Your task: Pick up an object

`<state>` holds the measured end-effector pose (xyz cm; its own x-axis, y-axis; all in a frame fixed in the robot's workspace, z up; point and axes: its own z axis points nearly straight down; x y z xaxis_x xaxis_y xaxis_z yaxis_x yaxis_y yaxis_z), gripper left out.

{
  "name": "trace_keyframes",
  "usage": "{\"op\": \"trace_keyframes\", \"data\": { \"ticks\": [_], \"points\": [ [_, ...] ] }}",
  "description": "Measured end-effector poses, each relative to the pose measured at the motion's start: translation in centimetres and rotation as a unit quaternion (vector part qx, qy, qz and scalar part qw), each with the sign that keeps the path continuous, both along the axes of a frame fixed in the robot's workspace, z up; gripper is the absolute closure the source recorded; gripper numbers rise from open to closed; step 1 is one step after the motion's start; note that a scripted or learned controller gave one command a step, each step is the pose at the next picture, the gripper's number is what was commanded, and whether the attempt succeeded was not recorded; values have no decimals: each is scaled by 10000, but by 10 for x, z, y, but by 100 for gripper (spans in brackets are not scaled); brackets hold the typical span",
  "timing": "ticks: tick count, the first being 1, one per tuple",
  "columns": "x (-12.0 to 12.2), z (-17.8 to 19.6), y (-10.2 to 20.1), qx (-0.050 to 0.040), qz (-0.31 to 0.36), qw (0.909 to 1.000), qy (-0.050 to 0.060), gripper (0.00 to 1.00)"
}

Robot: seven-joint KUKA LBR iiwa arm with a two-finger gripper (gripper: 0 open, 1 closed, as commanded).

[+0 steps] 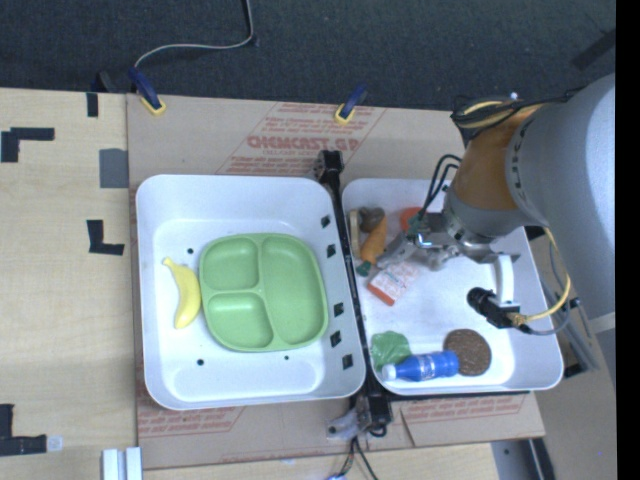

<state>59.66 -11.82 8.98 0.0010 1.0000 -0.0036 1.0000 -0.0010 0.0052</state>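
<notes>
A: Jaws, can't tell if spread or closed; gripper (420,238) is low in the right bin (535,368), upper left part, blurred by the wrist.

B: Nearest target?

A: Small red-and-white packet (390,280), just below-left of the gripper, maybe touching. Long axis runs diagonal, upper right to lower left. Orange-brown item (372,236) sits just left of the gripper against the bin wall.

B: Rest of that bin?

A: Front edge: green crumpled thing (391,347), blue bottle (425,367) lying on its side, brown round disc (467,351). All well apart from the gripper.

B: Left bin (160,358)?

A: Green divided plate (265,290), yellow banana (185,293) beside its left rim.
</notes>
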Motion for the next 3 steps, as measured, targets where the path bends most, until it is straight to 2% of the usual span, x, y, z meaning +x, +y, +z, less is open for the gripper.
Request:
{"op": "trace_keyframes", "data": {
  "ticks": [1, 2, 3],
  "points": [
    [51, 27, 23, 19, -9, 9999, 119, 0],
    [63, -3, 18, 26, 23, 9999, 130, 0],
    [59, 3, 18, 28, 15, 9997, 228, 100]
  ]
}}
